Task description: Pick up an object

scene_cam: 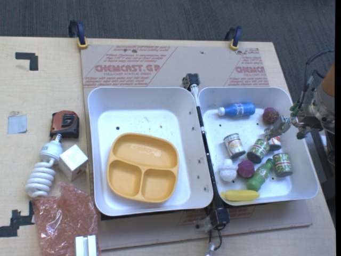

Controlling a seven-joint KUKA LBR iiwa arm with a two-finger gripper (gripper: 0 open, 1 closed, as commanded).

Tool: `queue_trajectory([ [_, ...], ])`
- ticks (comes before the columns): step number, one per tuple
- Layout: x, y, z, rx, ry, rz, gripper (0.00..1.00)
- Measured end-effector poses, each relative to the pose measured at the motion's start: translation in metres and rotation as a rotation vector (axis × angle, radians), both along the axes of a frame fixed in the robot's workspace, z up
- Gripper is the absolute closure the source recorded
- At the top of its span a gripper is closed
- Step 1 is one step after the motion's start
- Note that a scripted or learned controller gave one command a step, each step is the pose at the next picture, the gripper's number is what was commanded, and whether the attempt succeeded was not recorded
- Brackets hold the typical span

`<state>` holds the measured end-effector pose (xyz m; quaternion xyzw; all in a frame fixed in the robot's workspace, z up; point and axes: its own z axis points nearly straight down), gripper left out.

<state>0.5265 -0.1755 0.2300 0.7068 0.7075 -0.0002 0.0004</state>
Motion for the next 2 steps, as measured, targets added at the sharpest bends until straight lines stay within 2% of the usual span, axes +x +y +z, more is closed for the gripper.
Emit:
queue_trajectory([
  [1, 0.025, -0.005, -0.126, 0.0, -0.001, -0.002, 0.0],
  [2, 0.025, -0.005, -0.116, -0.001, -0.003, -0.003, 1.0],
])
